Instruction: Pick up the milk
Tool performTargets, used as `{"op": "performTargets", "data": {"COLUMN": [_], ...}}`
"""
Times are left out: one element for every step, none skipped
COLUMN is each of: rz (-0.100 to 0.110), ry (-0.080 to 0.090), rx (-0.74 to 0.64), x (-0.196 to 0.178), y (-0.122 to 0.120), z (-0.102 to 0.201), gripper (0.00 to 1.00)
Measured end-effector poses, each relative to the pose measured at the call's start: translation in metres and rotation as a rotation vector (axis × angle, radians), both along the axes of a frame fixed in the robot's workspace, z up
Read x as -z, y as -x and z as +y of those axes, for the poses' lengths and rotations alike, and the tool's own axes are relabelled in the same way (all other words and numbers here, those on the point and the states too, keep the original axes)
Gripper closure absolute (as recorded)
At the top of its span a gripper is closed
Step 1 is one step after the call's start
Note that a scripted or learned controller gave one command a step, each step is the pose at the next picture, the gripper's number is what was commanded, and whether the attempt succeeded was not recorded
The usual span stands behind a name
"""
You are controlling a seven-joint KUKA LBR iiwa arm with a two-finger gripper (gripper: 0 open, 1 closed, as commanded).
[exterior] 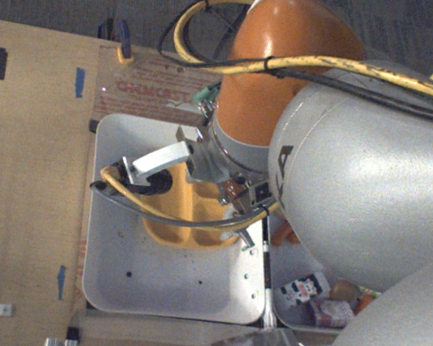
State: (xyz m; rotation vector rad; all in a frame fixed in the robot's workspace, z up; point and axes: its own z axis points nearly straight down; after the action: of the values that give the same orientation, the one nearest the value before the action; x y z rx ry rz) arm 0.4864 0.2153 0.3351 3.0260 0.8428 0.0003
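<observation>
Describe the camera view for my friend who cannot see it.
A big grey robot arm with an orange band reaches in from the right, down over a yellow object in the left white bin. The right bin holds a small black-and-white carton, perhaps the milk, among a few other small things.

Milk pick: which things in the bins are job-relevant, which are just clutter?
Job: black-and-white carton, likely the milk, in the right bin; gripper over the left bin.
Lying about: yellow object in left bin; pink packet and orange item in right bin.
</observation>
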Motion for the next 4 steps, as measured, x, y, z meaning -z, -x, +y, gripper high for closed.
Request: {"op": "performTargets", "data": {"rz": [0.000,0.000,0.000,0.000], "ry": [0.000,0.000,0.000,0.000], "rx": [0.000,0.000,0.000,0.002], "x": [0.0000,0.0000,0.0000,-0.0096], "y": [0.0000,0.0000,0.0000,-0.0008], "z": [0.0000,0.0000,0.0000,-0.0002], "gripper": [0.00,0.00,0.00,1.00]}}
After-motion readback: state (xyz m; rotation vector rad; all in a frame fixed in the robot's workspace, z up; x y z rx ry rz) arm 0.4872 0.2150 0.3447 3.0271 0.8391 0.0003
